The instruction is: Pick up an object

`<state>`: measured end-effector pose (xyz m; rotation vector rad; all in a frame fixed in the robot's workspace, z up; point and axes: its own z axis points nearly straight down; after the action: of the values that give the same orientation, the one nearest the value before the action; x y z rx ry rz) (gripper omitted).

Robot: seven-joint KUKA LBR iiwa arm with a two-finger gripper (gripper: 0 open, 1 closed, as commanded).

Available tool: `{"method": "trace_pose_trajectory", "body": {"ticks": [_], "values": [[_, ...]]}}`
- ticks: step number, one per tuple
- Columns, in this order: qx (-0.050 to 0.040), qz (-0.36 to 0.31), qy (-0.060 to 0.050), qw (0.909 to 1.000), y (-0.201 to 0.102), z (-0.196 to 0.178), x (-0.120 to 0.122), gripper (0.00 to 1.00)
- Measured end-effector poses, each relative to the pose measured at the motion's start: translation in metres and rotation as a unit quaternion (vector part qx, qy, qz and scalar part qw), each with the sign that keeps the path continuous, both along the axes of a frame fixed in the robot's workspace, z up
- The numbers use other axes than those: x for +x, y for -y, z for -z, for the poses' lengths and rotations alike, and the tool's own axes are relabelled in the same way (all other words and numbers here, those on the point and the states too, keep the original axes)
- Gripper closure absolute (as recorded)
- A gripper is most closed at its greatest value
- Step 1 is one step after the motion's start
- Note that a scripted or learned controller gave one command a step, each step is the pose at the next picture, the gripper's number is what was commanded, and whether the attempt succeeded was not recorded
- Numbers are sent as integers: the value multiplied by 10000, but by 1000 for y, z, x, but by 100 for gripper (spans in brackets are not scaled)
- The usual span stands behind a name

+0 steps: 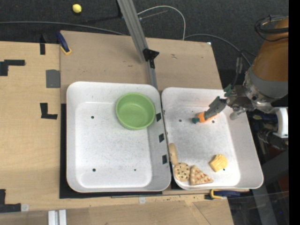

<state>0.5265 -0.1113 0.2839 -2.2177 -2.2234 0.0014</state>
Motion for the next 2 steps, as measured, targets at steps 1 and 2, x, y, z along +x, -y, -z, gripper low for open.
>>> {"method": "trace_pose_trajectory", "body": {"ticks": [1, 2], "values": [[-3, 0, 1, 10000, 0, 0, 0, 0], [2, 9, -27, 10000, -11, 54, 0, 0]]}}
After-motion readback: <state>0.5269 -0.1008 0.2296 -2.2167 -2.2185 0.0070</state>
